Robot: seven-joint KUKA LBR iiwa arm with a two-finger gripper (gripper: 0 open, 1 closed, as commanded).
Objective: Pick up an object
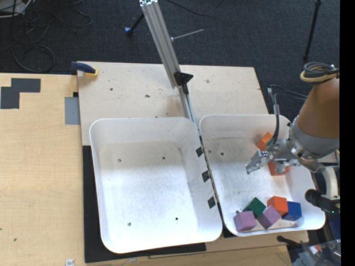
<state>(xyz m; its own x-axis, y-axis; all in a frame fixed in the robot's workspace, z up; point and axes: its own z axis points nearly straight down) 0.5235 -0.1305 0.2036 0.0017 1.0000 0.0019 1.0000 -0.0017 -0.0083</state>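
Two orange blocks (264,141) beside fingers (256,164), perhaps touching; right bin (233,132)

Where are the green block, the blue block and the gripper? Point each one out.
green block (256,206): camera view, on its top face.
blue block (293,210): camera view, on its top face.
gripper (256,165): camera view, midway between its fingertips, over the right bin.
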